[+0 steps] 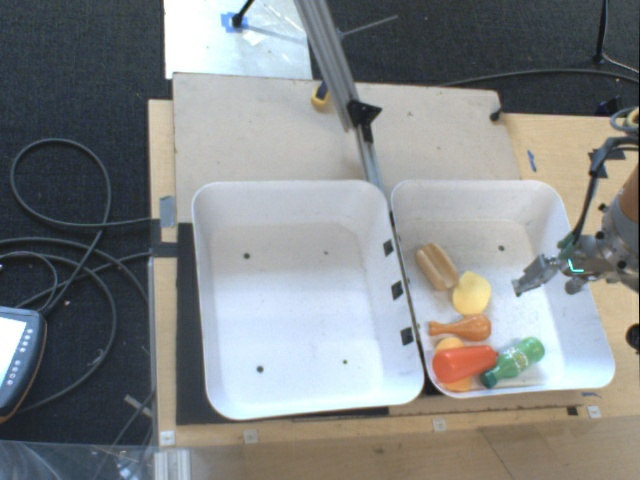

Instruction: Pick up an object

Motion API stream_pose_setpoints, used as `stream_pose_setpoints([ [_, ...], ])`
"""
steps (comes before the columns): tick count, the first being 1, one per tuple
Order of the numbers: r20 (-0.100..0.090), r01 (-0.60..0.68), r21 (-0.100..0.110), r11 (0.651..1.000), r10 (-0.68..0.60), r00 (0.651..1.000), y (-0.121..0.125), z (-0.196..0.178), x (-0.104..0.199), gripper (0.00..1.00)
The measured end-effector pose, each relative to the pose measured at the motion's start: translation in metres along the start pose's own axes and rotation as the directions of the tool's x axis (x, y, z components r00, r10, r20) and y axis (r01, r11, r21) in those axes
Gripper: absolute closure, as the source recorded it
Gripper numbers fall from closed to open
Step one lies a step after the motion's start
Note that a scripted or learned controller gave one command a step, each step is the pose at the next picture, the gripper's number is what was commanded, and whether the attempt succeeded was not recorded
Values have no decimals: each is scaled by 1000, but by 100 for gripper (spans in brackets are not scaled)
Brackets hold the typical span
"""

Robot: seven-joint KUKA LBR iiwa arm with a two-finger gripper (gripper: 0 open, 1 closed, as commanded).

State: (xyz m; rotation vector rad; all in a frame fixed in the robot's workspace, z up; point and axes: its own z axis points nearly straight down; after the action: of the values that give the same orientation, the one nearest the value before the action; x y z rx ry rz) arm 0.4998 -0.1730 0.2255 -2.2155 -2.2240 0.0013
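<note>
The right bin (570, 218) holds several toy foods near its left and front sides. A tan bread roll (436, 266) lies nearest the divider, with a yellow lemon (472, 294) just below it. Further forward are an orange drumstick shape (462, 328), a red-orange pepper (463, 362) and a green bottle (513, 361) lying on its side. My gripper (530, 279) hangs over the bin's right half, to the right of the lemon and above the bottle, touching none of them. Nothing shows in its grasp.
The left bin (215, 268) sits beside the right one, sharing a taped divider (398, 290). A slanted metal pole (335, 58) crosses the bench at the back. Cables (60, 218) and a tablet (15, 353) lie on the floor to the left.
</note>
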Motion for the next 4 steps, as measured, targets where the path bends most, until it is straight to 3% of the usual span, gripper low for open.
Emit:
stream_pose_setpoints([
  [1, 1, -1, -4, 1000, 1, 1000, 1, -2, 0, 0],
  [3, -1, -3, 1, 1000, 3, 1000, 14, 110, 1, 0],
  [4, 0, -3, -1, 1000, 3, 1000, 14, 136, 1, 0],
])
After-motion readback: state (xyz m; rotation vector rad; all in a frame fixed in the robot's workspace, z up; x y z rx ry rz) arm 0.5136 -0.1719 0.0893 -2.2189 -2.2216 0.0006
